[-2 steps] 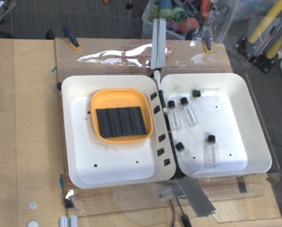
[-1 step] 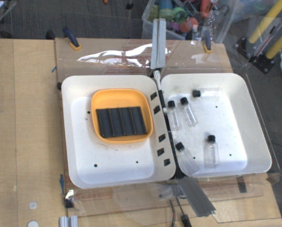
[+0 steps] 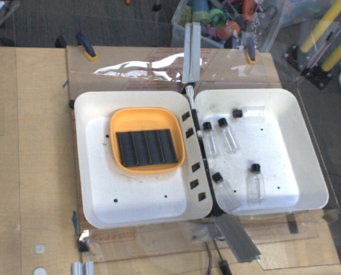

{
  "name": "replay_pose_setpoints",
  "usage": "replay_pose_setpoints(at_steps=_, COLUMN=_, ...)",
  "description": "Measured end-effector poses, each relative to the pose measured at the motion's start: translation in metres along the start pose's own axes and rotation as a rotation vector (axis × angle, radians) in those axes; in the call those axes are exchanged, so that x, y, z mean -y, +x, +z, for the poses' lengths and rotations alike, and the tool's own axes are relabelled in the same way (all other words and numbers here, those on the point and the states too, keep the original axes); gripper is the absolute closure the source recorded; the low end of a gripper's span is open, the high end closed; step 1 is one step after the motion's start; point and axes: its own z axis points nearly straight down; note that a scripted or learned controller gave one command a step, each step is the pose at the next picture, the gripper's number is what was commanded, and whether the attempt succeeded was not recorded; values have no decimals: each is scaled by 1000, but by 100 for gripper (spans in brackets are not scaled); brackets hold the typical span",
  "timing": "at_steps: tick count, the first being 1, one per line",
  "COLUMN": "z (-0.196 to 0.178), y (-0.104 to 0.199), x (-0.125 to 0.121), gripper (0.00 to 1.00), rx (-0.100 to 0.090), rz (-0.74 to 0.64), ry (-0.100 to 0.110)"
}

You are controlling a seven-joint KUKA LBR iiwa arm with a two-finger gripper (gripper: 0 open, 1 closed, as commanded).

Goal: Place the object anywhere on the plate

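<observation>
A yellow plate (image 3: 148, 139) sits in the left bin (image 3: 96, 196) with a black ribbed block (image 3: 146, 147) lying on it. Right of the plate, the right bin (image 3: 296, 153) holds 5 clear vials (image 3: 254, 182).

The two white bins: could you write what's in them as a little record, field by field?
left bin: holds an orange plate
on the plate: a black ridged block, lying flat
right bin: five clear vials with black caps, all lying down
vial spread: three near the top left, two lower down
task state: block lies on the plate
</observation>
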Motion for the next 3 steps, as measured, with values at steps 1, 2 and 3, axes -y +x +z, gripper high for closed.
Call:
replay_pose_setpoints(at_steps=1, z=0, y=-1, x=-1, gripper=100, rx=1, rz=16, ry=-3)
replay_pose_setpoints(at_steps=2, z=0, y=-1, x=-1, gripper=100, rx=2, rz=-21, ry=-3)
replay_pose_setpoints(at_steps=3, z=1, y=-6, x=1, gripper=100, rx=1, rz=-366, ry=-2)
